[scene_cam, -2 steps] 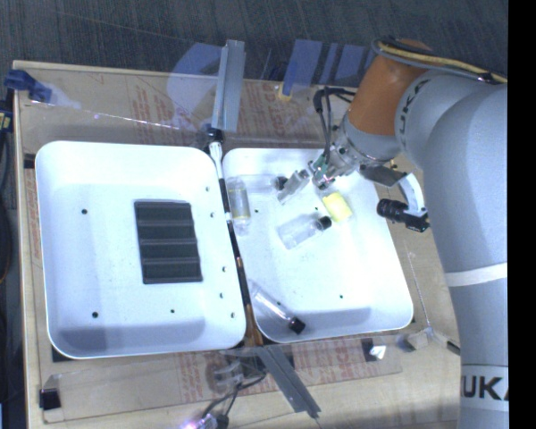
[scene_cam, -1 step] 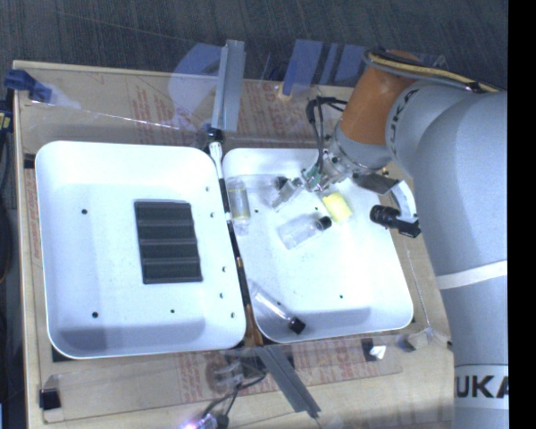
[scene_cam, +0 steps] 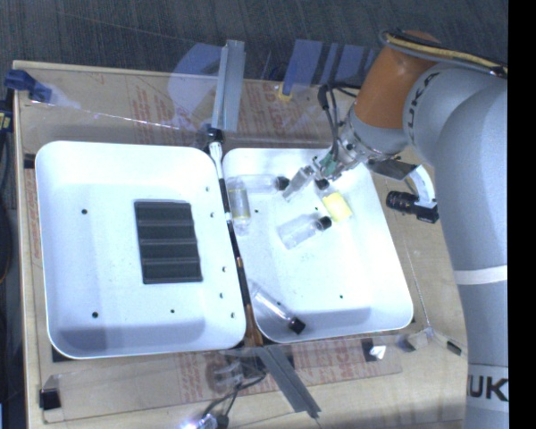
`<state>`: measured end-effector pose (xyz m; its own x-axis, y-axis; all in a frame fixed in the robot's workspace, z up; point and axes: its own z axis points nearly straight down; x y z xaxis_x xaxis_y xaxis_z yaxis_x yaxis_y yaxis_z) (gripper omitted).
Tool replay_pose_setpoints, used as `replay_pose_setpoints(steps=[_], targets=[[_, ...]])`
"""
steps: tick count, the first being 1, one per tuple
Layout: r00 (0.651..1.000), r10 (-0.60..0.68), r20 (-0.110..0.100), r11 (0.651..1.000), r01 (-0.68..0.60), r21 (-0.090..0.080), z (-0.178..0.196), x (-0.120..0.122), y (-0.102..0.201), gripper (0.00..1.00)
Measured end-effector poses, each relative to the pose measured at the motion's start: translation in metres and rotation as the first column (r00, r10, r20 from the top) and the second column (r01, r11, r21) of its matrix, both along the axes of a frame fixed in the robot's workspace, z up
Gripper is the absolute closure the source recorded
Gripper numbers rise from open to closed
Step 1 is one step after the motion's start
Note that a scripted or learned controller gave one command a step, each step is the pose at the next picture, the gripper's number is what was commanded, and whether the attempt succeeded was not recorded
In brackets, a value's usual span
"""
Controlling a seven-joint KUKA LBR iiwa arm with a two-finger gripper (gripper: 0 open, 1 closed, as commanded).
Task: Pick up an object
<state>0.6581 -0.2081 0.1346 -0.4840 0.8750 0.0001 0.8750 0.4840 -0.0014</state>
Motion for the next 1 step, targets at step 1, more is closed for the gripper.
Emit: replay_pose_setpoints(steps=[1], targets=[[1.0,0.017,-0.004,1.0,-0.017,0.001,-0.045,-0.0008,0.0007,0.0]])
